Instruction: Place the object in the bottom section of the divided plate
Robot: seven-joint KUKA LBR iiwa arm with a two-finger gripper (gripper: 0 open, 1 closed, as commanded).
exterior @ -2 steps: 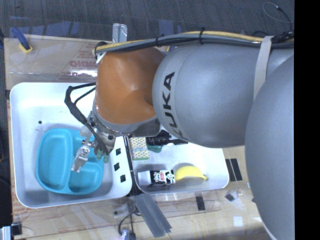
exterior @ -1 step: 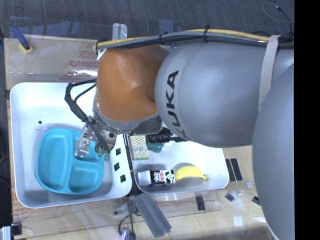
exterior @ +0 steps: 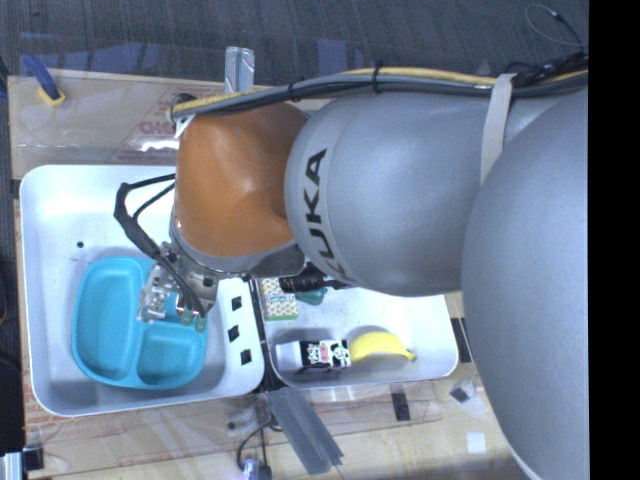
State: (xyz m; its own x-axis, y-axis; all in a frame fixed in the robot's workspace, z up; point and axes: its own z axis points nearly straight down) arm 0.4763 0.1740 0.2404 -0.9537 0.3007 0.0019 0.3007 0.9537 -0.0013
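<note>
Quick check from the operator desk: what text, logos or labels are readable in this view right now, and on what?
"UKA", the visible part of the brand lettering, on the grey arm.
Red print on the cardboard behind the bins: too blurred to read.
Small patterned packet: print too small to read.
Black-and-white carton beside the banana: illegible.

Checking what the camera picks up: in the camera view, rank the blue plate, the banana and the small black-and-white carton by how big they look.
1. Blue plate, by far the largest.
2. Banana.
3. Carton, only slightly smaller than the banana; the two overlap, so that order is unsure.
</note>
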